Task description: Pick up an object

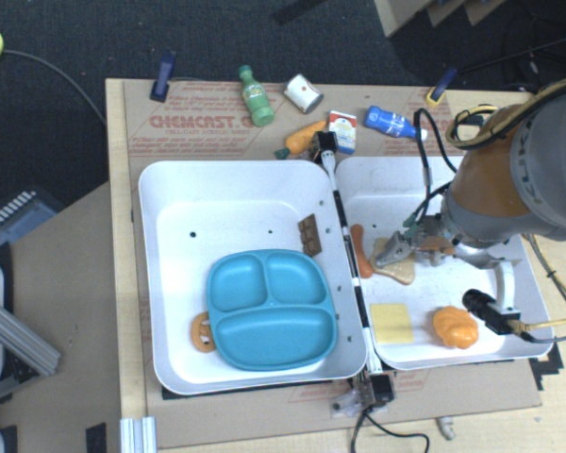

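We read the gripper as low in the right bin, its dark metal tip just over a tan, bread-like piece near the bin's nine o'clock wall. We cannot tell how its fingers stand; the tip is too small and too blurred against the tan piece. Nothing shows clearly clasped, so we judge the pick as not yet secured.

The tan piece looks to be the likely target, since the arm reaches in from three o'clock and tips down right above it. Just at its nine o'clock lies an orange sausage-like stick along the wall, close enough to crowd a grasp. Toward six o'clock in the same bin sit a pale yellow square and an orange lump, well apart from the tip.

The left bin carries a blue divided plate, with a small brown block at its twelve o'clock and a pretzel-like piece tucked at its nine o'clock edge.

The worktop is a printed cardboard sheet. Along its twelve o'clock edge lie a green bottle, a small white can and a blue bottle. Dark carpet lies beyond.
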{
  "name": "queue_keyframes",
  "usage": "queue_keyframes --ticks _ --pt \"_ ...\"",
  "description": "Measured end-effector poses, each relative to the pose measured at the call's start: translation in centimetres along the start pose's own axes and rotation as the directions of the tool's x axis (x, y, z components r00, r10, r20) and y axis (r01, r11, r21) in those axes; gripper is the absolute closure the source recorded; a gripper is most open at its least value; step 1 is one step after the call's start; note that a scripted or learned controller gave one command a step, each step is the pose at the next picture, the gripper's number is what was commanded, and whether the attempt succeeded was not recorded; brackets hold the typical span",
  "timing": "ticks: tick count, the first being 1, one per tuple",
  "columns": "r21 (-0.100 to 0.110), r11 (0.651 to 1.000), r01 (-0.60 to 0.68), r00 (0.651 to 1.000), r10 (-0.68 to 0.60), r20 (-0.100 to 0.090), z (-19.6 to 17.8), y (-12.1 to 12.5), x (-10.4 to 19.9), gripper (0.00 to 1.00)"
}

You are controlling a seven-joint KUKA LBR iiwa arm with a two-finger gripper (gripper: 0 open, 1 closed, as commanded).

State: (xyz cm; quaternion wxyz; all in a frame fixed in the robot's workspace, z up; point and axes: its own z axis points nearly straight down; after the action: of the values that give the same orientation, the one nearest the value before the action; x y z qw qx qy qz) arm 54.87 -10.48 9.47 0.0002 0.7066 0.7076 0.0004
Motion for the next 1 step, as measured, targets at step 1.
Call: queue_keyframes --ticks 1 --pt "-0.002 1.000 -0.001 1.000 0.001 -0.003 0.77 -0.12 -0.49 0.00"
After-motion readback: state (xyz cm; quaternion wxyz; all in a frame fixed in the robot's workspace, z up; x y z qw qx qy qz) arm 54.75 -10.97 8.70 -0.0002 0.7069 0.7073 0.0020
